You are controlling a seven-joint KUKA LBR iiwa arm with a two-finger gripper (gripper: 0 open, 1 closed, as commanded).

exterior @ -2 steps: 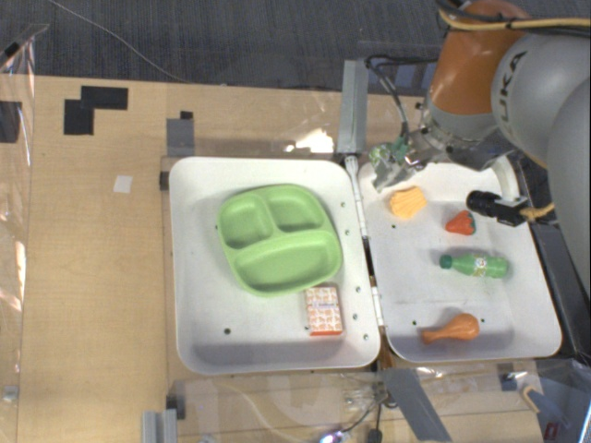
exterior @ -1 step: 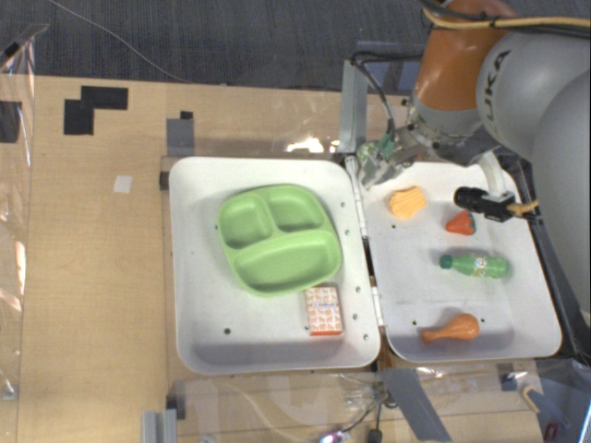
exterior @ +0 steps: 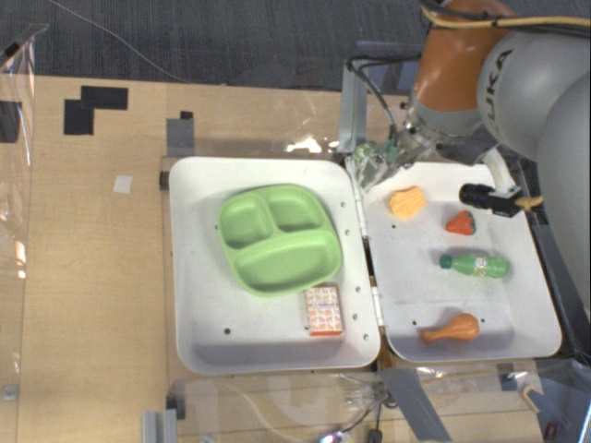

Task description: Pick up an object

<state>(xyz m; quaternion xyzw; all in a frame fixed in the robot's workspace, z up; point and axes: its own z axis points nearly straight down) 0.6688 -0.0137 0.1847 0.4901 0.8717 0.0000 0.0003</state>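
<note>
Nothing looks picked yet: the gripper (exterior: 377, 161) hangs at the right bin's (exterior: 545, 340) upper-left corner with a blurred green something by it, and I cannot tell its jaw state. The corn piece (exterior: 407, 201), strawberry (exterior: 461, 222), green bottle (exterior: 474, 265) and drumstick (exterior: 452, 329) lie in that bin, while the left bin (exterior: 194, 321) holds a green divided plate (exterior: 277, 240) and a small carton (exterior: 323, 310), on a pale wooden bench (exterior: 83, 275) before dark floor (exterior: 231, 26)

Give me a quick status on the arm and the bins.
Gripper at right bin's top-left corner, nothing seen held. Yellow item nearest, just below it. Left bin's green tray well aside.
</note>
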